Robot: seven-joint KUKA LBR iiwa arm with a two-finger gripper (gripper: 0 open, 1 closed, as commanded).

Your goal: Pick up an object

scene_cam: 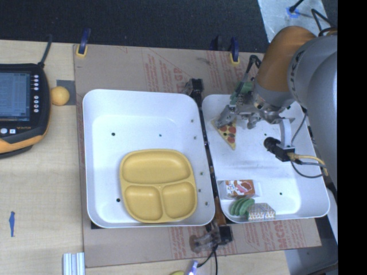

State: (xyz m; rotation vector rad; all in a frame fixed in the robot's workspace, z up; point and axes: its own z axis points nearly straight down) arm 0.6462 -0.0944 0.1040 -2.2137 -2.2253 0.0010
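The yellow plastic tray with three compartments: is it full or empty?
Empty. The yellow three-compartment tray lies flat in the left white bin, and all three hollows show bare yellow.

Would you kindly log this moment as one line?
claw: over right white bin | nearest: triangular pizza-slice toy | grasp: unconfirmed | left white bin: yellow divided plastic tray

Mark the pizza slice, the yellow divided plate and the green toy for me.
pizza slice (228,134): camera view, middle of its topping face.
yellow divided plate (156,168): camera view, floor of its large upper compartment.
green toy (241,205): camera view, middle of its green body.
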